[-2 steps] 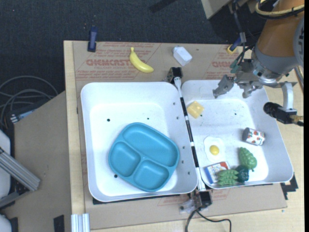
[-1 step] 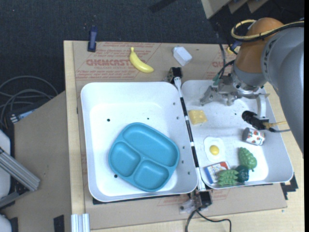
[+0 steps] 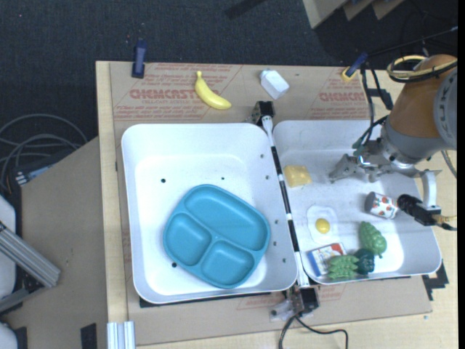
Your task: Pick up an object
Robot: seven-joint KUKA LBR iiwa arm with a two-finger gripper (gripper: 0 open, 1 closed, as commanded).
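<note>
The right bin [image 3: 320, 140] holds a yellow wedge [image 3: 296, 174], a toy fried egg [image 3: 322, 224], a small white and red cup [image 3: 381, 206], a green broccoli piece [image 3: 372, 237], a green toy [image 3: 341, 266] and a red and blue card [image 3: 325, 254]. My gripper [image 3: 347, 167] hangs low over the upper middle of this bin, right of the yellow wedge and up-left of the cup. Its fingers are spread open with nothing between them.
A blue divided plate [image 3: 216, 235] lies in the left bin [image 3: 145, 158]. On the bench behind the bins lie a toy banana [image 3: 211, 93], a white block [image 3: 275, 83] and a blue clip [image 3: 139, 58]. Black cables run along the arm at the right.
</note>
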